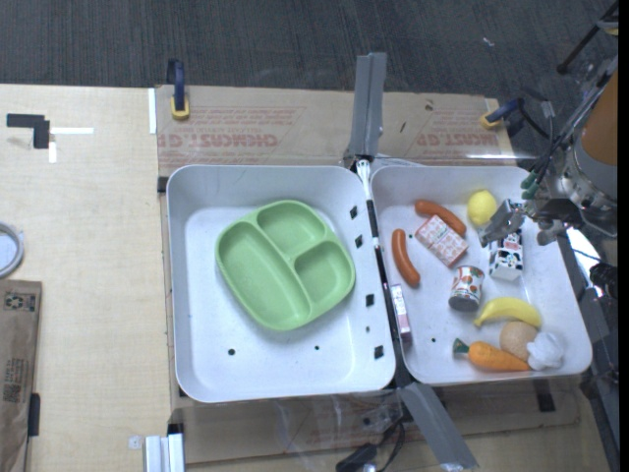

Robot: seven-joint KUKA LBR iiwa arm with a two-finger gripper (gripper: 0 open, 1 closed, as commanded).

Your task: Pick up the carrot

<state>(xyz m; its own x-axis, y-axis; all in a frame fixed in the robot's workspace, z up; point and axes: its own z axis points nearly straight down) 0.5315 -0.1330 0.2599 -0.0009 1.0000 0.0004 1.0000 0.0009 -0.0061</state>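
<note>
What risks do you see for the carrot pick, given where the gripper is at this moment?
1. The carrot lies close to the near wall of the right bin, so the gripper may hit that wall when it descends.
2. An egg-shaped object and a banana crowd the carrot; the grasp may catch or push them.
3. The gripper is now by the milk carton and may bump it.

Left bin [187, 264]: green plate [285, 264]. Right bin [575, 313]: carrot [493, 358] at front edge, banana [507, 312] just behind it, can [466, 288], two sausages, lemon [482, 206]. Gripper [511, 226] over the milk carton [506, 257].
</note>
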